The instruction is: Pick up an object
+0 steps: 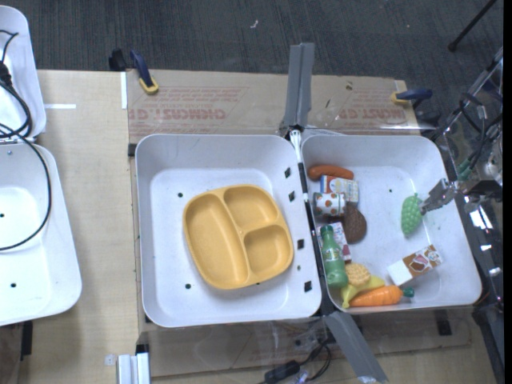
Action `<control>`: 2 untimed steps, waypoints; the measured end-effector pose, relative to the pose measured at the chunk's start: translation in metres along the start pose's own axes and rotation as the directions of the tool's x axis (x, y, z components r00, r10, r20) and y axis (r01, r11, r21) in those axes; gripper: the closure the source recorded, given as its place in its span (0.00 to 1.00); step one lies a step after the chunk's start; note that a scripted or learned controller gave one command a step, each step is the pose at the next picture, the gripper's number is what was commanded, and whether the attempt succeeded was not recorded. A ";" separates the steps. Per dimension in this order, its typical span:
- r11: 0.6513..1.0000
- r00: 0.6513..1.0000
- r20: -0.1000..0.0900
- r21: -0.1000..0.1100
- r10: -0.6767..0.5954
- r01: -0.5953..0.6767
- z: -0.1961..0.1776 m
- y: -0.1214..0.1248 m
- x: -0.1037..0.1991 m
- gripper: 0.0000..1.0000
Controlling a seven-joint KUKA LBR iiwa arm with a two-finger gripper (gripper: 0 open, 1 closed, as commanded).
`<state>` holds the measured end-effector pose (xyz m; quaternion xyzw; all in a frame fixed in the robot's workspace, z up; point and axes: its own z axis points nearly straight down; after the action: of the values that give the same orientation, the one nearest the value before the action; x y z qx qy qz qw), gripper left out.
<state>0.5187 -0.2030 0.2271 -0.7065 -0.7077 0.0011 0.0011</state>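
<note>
Nothing lifted yet, by the look of it. Nearest the camera in the right bin: carrot, corn, small carton, green bottle. Further up, green bumpy object lying flat on the bin floor, gripper just beside it at the right edge. Can't tell the claw's state, too small and blurry. Sausage furthest back. Yellow tray alone in the left bin. Whole pick left to do.

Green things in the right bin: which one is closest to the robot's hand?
The green bumpy toy, alone by the right wall, right beside the hand. The green bottle lies far off by the bin's left wall.
</note>
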 end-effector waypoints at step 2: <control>0.995 0.995 -0.004 -0.006 -0.102 0.102 0.124 0.048 -0.012 1.00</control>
<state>0.5659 -0.2151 0.1029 -0.6693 -0.7430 -0.0025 0.0008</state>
